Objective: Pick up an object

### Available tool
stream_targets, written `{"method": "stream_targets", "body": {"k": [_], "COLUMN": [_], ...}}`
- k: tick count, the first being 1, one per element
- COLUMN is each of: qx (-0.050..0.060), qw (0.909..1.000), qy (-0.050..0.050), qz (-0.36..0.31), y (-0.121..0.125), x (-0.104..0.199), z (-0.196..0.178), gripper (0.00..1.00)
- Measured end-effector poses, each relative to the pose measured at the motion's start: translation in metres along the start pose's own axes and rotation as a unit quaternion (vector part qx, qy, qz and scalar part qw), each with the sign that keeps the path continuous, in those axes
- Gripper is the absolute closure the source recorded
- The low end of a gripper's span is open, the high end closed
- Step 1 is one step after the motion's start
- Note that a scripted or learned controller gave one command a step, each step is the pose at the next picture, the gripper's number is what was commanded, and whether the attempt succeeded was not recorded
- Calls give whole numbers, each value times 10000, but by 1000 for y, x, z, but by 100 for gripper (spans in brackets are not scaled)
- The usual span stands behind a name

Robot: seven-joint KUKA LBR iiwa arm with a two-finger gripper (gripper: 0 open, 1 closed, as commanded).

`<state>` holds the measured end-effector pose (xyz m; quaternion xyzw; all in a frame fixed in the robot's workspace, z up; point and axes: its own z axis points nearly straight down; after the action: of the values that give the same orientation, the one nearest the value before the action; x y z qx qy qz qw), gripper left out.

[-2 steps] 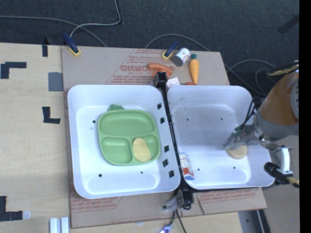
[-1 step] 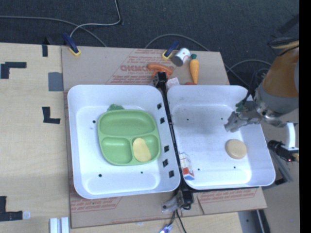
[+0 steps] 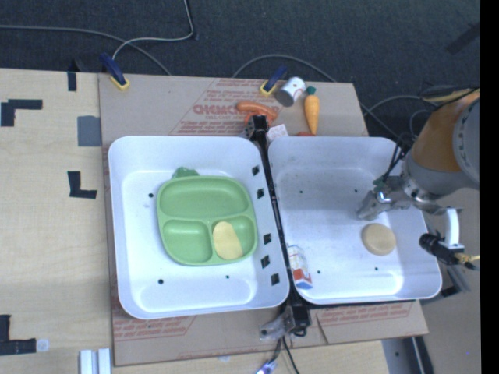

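My gripper (image 3: 376, 202) hangs over the right side of the right bin (image 3: 335, 142), reaching in from the grey arm (image 3: 444, 158) at the right edge. A round tan disc (image 3: 379, 238) lies on the bin floor just below the gripper, apart from it. A small red and white packet (image 3: 299, 266) lies at that bin's front left corner. In the left bin (image 3: 129, 209) a green divided plate (image 3: 204, 209) carries a yellow oval piece (image 3: 228, 240) in its front right compartment. A small green item (image 3: 185, 172) pokes out behind the plate.
Behind the bins, on the cardboard, lie a toy carrot (image 3: 312, 112), a red-orange item (image 3: 257, 109), a small white cup (image 3: 292, 90) and a blue-yellow clamp (image 3: 115, 70). Cables run across the dark floor at the back.
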<state>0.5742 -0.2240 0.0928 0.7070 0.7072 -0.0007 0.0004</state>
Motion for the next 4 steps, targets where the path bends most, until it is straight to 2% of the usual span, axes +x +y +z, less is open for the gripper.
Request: {"method": "stream_targets", "body": {"k": [1, 2, 3, 4], "qx": [5, -23, -43, -13], "qw": [10000, 10000, 10000, 10000], "qy": [1, -9, -22, 7], "qz": [0, 2, 5, -10], "y": [0, -59, -57, -27], "x": [0, -1, -1, 60], "z": [0, 6, -4, -90], "gripper": [0, 0, 100, 100]}}
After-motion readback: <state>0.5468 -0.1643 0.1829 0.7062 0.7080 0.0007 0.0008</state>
